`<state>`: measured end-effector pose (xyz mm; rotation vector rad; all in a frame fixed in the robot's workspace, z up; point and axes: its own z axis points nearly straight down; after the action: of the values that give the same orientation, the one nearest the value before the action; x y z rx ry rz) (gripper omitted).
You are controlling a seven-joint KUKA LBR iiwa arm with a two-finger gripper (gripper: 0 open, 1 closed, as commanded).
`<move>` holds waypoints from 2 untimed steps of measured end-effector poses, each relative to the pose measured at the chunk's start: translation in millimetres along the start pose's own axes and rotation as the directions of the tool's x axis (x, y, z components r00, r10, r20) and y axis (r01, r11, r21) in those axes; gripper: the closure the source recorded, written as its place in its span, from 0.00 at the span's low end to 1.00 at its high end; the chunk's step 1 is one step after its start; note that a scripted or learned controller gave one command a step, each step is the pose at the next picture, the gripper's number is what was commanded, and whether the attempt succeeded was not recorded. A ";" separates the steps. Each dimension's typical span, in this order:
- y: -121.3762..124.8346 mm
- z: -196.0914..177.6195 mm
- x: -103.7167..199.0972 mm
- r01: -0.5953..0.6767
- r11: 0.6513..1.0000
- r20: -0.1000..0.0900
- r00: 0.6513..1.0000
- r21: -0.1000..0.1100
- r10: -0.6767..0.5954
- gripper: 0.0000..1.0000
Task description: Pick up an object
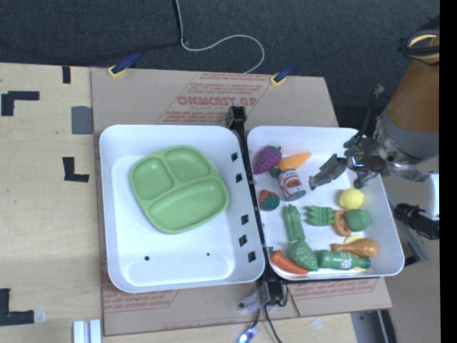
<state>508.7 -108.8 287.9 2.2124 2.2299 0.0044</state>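
My gripper [344,175] hangs over the right bin [325,136], near its right side, with its fingers spread apart and nothing between them. One dark finger [327,171] points left toward a small red and white can [290,183]. Just below the gripper lies a yellow lemon [351,198]. Purple grapes [267,158] and an orange carrot [296,160] lie at the bin's upper left. Lower down are a green cucumber [293,223], a green bottle [344,261], an orange squash [360,246] and several other toy foods.
The left bin [118,213] holds a green divided plate [179,188]. A black divider with clips [246,191] runs between the bins. The arm's orange and grey wrist [414,113] stands at the right edge. Cardboard lies under both bins.
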 end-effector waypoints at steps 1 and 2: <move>-16.3 -166.8 84.1 0.004 1.000 -0.001 1.000 -0.016 -0.004 0.00; -16.6 -167.0 79.5 -0.005 1.000 0.003 1.000 0.003 0.005 1.00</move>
<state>491.1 -29.7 455.0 2.2178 2.2238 -0.0026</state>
